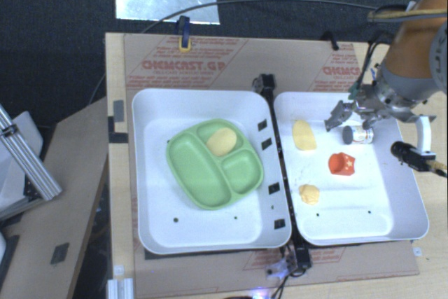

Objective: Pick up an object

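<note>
Camera view shows the pick not yet made: every loose thing lies on a bin floor or on the plate, and nothing is lifted. The right bin (402, 217) holds a pale yellow block (304, 135), a red lump (341, 164), a small yellow piece (309, 193) and a small pale cylinder (361, 134). The left bin (150, 171) holds a green divided plate (203, 175) with a yellow oval (222, 141) resting in one of its compartments.

The arm (420, 45) reaches in over the far right part of the right bin, and the claw (355, 124) hangs low there, its fingers spread apart with a visible gap between the tips. Nothing sits between them. The nearest thing is the pale cylinder, just beside one finger (whether metal touches it I cannot tell at this angle). The red lump lies near, a little toward the front edge of the bin.

By my reading, the approach is largely done; what is left is to settle over a target, most likely the cylinder, close on it and lift it off the bin floor.
</note>
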Robot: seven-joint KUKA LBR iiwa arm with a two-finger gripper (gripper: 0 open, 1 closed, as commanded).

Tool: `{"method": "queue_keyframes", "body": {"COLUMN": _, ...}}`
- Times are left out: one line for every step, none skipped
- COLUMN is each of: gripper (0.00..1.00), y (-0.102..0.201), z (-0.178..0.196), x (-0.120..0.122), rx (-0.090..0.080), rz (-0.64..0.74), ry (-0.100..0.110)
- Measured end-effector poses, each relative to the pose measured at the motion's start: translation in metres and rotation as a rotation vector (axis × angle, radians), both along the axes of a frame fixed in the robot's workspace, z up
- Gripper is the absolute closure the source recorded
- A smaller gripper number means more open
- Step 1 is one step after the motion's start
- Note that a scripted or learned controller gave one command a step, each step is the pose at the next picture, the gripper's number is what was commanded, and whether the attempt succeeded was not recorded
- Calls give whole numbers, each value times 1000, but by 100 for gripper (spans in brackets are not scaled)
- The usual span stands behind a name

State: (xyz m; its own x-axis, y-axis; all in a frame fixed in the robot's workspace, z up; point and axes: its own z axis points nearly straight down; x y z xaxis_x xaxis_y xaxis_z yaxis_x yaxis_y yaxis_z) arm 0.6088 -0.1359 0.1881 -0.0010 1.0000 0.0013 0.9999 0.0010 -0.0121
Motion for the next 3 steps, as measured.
{"method": "queue_keyframes", "body": {"gripper": 0, "y": 0, "z": 8, "x": 3, "rx": -2, "rz": 2, "ry": -13}}
{"method": "queue_keyframes", "body": {"gripper": 0, "y": -4, "z": -53, "x": 0, "rx": -1, "rz": 0, "ry": -10}}
{"method": "queue_keyframes", "body": {"gripper": 0, "y": -3, "z": -103, "x": 1, "rx": -2, "rz": 0, "ry": -13}}
